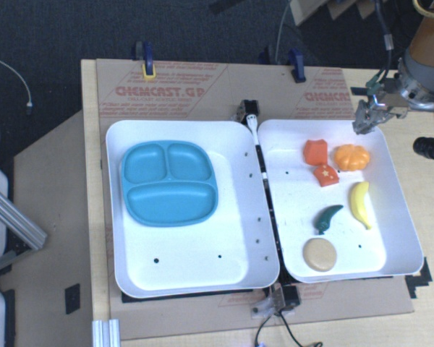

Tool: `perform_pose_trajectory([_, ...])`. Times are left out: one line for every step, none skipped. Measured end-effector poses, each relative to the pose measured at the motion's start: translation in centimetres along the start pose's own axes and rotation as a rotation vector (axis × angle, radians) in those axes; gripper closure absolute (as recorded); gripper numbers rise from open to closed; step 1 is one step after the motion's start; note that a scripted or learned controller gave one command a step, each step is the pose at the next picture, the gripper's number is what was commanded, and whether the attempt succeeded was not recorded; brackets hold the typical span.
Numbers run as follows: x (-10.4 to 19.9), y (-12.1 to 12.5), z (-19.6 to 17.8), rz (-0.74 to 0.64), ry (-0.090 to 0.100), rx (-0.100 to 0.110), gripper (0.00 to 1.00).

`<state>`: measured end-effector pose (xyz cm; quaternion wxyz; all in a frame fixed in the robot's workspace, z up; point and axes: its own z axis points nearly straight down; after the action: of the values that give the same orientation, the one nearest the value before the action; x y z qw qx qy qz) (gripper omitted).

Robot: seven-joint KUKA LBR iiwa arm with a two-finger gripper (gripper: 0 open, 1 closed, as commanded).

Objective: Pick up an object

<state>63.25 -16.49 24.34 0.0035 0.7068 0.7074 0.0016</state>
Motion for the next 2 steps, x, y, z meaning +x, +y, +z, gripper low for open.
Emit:
perform_pose_trajectory([4.5,-1.8,-0.7,-0.003,0.004,0.009,1.00])
perform_pose_trajectory([9.2,-4.1,-1.2,-0.004,0.005,0.010,1.00])
